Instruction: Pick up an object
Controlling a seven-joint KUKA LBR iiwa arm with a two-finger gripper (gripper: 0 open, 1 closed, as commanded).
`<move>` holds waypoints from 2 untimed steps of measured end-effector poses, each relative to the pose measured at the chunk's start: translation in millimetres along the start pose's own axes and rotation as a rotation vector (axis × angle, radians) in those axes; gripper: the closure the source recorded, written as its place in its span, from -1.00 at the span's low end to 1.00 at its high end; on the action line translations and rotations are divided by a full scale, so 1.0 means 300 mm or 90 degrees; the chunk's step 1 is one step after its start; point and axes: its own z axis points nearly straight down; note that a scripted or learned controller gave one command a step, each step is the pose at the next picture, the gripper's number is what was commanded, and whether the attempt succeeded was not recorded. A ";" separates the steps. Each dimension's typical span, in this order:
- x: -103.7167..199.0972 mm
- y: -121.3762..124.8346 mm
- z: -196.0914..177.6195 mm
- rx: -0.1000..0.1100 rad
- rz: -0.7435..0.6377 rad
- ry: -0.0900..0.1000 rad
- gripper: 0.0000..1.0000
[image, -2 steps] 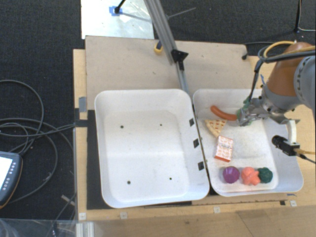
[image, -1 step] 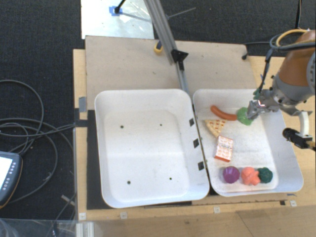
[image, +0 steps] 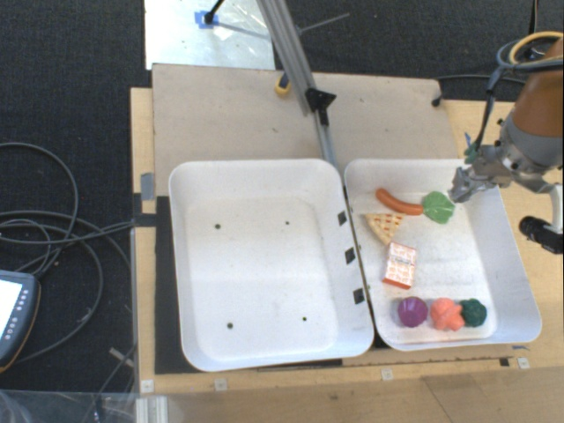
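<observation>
Nearest, three toys (image: pixel 442 313) are lined along the right bin's (image: pixel 520 289) front edge, while the fingers (image: pixel 464 186), their state untellable, are hung beside the green piece (image: pixel 438 207), likely targeted.

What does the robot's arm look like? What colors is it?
The arm comes in from the right. It is grey metal with a rounded orange band above the wrist. A yellowish cable loops over the top of it, next to dark cables. At its end is a small grey gripper made of metal parts.
</observation>
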 end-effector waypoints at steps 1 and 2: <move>-0.012 0.020 -0.214 -0.002 -0.001 -0.001 1.00; 0.190 0.072 -0.221 0.002 -0.004 0.002 1.00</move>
